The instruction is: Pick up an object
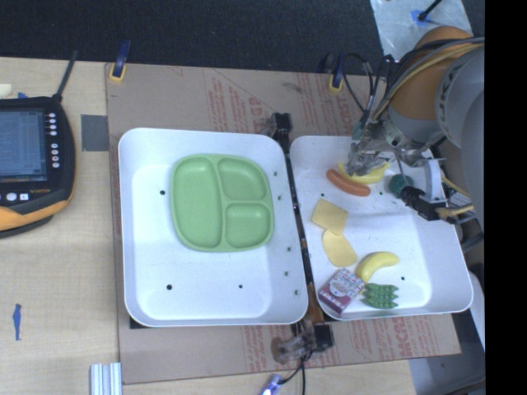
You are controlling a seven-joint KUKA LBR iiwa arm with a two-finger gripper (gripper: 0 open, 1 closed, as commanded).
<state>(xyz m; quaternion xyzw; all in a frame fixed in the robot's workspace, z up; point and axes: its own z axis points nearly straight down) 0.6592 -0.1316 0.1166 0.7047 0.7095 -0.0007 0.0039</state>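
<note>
One hot dog [349, 183], far end of right bin [445, 245], touching a yellow piece [372, 174] beneath the gripper [361, 164], jaw state not discernible; likely light, stiff, smooth toy plastic, rounded and prone to roll, best pinched across its middle.

- A light wooden bench [49, 286] is carrying a brown cardboard sheet [206, 97], which is lying flat over its middle.
- Two shallow white bins are sitting side by side on the cardboard: the left bin [148, 295] and the right bin [436, 286], their inner edges touching.
- An orange-edged handheld control unit [29, 163] is resting on the bench at the left, well apart from the bins.
- A grey tape patch [95, 132] is lying beside the cardboard's left edge.
</note>
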